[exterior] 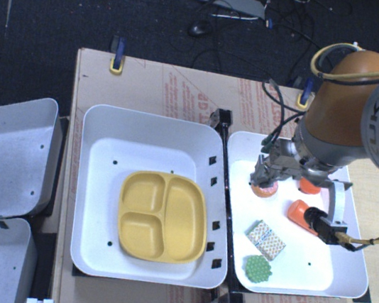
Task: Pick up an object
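At the far left of the frame lie two spare white trays [6, 152], off the bench. Next comes the left bin [106, 133], in the middle of the picture, holding a yellow plate [163, 217] with three compartments; nothing sits in them.

Right of the divider is the right bin [342, 273], where all the loose things are. Near its lower edge lies a green disc [257, 268], and just above it a checked packet [266, 239], the two close but apparently not touching. Toward the upper left of this bin sits a small orange piece [264, 189], with the gripper [266, 174] directly over it, low enough that its tip overlaps the piece in this slanted view. Whether the gripper is open or closed on anything cannot be told from here, since the wrist hides it. Further right lies an orange cylinder [303, 213] with a dark end, and another orange bit [310, 185] peeps from under the arm [349, 102], which fills the upper right.

As a judgement, the task is at the grasp itself: the tool is down at the small orange piece, but nothing is seen lifted. Securing a hold and raising it clear of the bin floor is left to do.
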Controlling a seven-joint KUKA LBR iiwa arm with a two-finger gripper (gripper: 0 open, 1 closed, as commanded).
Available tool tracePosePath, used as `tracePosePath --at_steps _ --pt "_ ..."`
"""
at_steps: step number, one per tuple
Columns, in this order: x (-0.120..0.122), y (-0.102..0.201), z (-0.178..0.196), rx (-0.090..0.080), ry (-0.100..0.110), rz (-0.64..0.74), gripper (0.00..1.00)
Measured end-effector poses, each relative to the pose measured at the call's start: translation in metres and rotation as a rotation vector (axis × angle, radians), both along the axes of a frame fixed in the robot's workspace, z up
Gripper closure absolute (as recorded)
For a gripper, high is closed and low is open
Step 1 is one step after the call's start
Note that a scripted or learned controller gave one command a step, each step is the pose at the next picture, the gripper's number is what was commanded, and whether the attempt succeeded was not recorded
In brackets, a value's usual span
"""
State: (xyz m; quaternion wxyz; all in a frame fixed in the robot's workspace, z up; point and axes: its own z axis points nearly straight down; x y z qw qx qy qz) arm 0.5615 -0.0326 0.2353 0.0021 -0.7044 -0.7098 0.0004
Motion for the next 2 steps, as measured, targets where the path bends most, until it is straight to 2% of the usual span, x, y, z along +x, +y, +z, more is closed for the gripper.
tracePosePath --at_steps 2 --pt "-0.030 0.108 0.012 0.000 -0.002 0.001 1.00"
